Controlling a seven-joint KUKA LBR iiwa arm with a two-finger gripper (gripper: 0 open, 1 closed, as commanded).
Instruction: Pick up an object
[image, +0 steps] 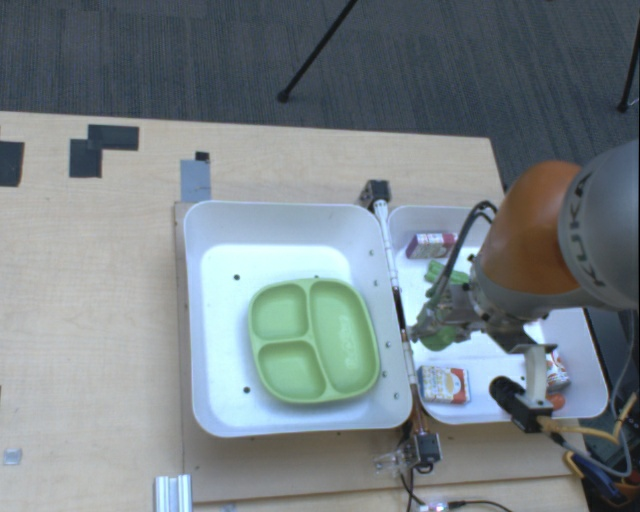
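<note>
On the left we see a green divided plate lying flat in the left bin; we judge it light, stiff and slick, best pinched at its raised rim. Moving right, our gripper hangs low at the right bin's left side, over something green; how it stands, or whether it has hold of anything, we cannot tell. Near it lie a small orange-and-white packet and a small box, likely light and easily crushed. Their print is too small to read.
</note>
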